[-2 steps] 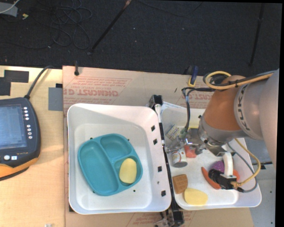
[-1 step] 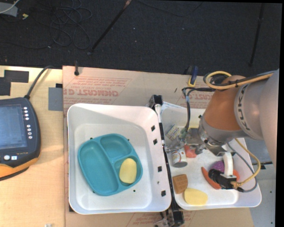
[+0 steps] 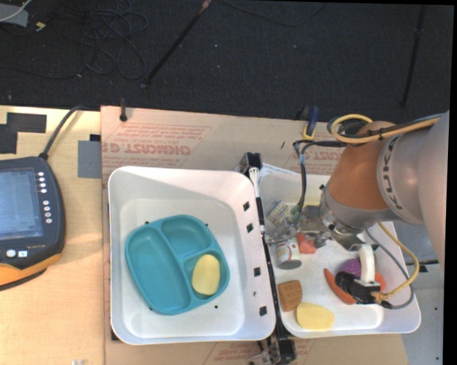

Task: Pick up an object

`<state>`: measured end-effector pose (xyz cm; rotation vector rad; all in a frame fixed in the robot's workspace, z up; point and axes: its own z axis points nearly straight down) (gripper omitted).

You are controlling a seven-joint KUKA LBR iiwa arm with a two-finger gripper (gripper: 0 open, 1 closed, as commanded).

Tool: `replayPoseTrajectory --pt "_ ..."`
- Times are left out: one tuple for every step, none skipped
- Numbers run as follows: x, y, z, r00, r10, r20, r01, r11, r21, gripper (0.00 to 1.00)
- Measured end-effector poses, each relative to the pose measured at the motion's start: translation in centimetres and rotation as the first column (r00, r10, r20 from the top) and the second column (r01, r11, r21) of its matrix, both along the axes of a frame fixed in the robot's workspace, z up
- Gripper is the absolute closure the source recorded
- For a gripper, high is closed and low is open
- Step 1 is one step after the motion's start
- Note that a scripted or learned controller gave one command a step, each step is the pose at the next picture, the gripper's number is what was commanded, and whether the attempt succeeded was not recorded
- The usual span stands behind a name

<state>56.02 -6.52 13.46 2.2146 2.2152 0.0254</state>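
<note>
Yellow oval piece [image 3: 314, 316] sits at the near rim of the right bin [image 3: 388, 318], w/ a brown slab [image 3: 290, 294] just beside it. Further back lie an orange-red strip [image 3: 336, 285] and a purple bit [image 3: 351, 263]. The gripper [image 3: 293, 231] is low over this bin's left side, close to the divider. Right under it are a greyish can-like item [image 3: 288, 253] and a red piece [image 3: 308, 246] — either is prob. the target. Can't tell if the claw is apart or together; clutter and blur hide it, and nothing is visibly clamped. The left bin [image 3: 138, 190] holds a teal divided plate [image 3: 160, 267] w/ a yellow lump [image 3: 206, 274] in its near right-hand compartment. Judgement: approach looks approx. done — grasp and lift are left, so nothing is picked yet.
</note>
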Motion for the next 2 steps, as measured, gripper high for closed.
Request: replayPoseTrajectory --pt "0.03 0.00 -0.02 1.000 0.000 0.001 0.000 1.000 0.000 0.00" --pt "0.07 -0.02 -0.06 1.000 0.000 0.001 0.000 1.000 0.000 0.00"
